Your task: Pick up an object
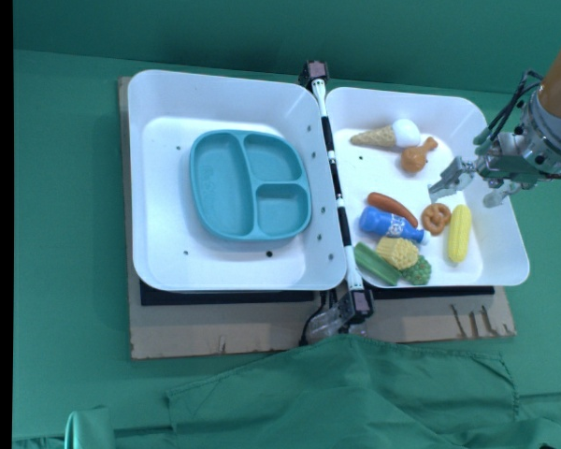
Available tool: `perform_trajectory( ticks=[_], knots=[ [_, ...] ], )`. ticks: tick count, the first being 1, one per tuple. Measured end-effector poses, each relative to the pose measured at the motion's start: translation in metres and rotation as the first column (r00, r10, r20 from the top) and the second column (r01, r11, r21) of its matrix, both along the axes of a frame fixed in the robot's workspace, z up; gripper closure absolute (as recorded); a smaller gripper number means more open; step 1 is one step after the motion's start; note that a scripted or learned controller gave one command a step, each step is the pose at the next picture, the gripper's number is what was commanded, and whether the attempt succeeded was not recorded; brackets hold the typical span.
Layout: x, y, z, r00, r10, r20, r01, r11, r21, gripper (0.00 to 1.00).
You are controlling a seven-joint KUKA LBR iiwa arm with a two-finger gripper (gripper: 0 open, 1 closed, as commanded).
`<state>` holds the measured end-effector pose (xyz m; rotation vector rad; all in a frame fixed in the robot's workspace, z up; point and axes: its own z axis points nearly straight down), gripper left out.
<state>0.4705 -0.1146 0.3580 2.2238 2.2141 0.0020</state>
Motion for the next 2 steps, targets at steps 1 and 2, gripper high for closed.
perform_trajectory(
  ticks=[1, 2],
  knots=[
    [0.000, 0.000, 0.000, 1.000, 0.000, 0.000, 0.000, 1.000, 0.000, 0.00],
    [0.005, 0.002, -0.042, 1.000, 0.000, -0.005, 0.000, 1.000, 0.001, 0.00]
  ],
)
